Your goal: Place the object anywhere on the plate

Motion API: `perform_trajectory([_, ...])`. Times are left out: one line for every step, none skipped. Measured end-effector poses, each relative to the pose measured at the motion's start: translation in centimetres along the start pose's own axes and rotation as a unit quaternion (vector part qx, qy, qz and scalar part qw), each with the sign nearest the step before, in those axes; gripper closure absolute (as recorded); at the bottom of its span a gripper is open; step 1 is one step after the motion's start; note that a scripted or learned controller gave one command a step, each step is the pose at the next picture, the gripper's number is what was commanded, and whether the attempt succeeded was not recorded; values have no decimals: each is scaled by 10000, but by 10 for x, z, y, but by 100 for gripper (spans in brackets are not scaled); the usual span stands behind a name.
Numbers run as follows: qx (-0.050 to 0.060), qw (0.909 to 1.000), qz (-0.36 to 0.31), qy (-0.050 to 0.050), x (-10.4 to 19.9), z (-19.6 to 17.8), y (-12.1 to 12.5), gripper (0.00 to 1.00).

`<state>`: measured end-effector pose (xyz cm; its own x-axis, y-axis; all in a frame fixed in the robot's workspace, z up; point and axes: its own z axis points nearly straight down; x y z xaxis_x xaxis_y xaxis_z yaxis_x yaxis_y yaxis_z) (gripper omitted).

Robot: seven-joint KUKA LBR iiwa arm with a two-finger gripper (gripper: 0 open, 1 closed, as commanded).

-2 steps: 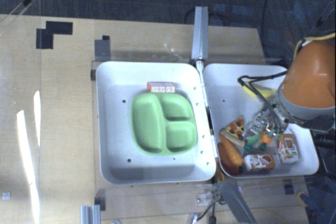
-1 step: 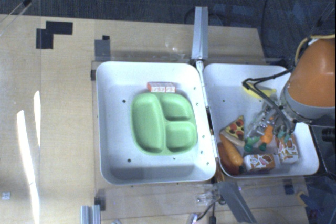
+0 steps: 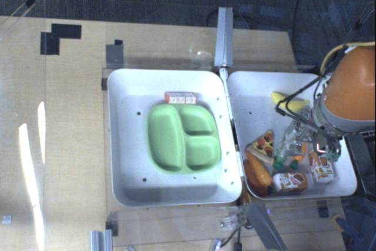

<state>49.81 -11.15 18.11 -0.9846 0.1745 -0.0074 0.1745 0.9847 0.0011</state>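
Note:
A green plate with three compartments lies in the middle of the left bin. The right bin holds a pile of toy foods: a pizza slice, a brown bread roll, a small carton, an orange-and-white juice box and a yellow piece. My gripper hangs low over this pile, just right of the pizza slice, with small green and orange pieces around its tip. Clutter hides what lies under it.
A small red-and-white box lies in the left bin, touching the plate's far edge. A metal divider post stands between the bins at the back. The arm's orange band looms over the right bin's right side.

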Motion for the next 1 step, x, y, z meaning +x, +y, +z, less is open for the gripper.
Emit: perform_trajectory([3, 9965, 832, -14, -11, -33, -43, 100])
